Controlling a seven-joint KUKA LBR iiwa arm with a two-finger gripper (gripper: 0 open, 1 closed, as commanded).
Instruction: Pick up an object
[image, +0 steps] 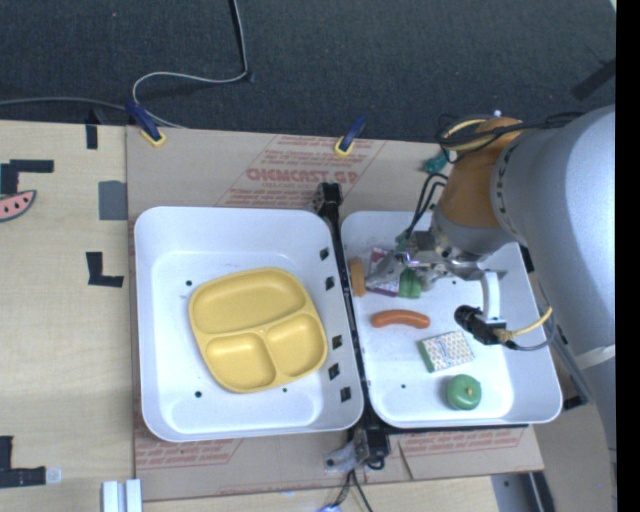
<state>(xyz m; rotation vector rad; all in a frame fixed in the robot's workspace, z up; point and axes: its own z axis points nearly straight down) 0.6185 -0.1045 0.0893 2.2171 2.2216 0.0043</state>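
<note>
Gripper (392, 272) low in right bin (500, 405), finger state unclear, beside green block (410, 285)

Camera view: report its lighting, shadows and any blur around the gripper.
Camera view: light is even and soft, with only faint shadows beneath the yellow divided plate and inside the left bin; the gripper area over the right bin is cluttered and slightly soft; the hot dog and green apple look sharp.
</note>
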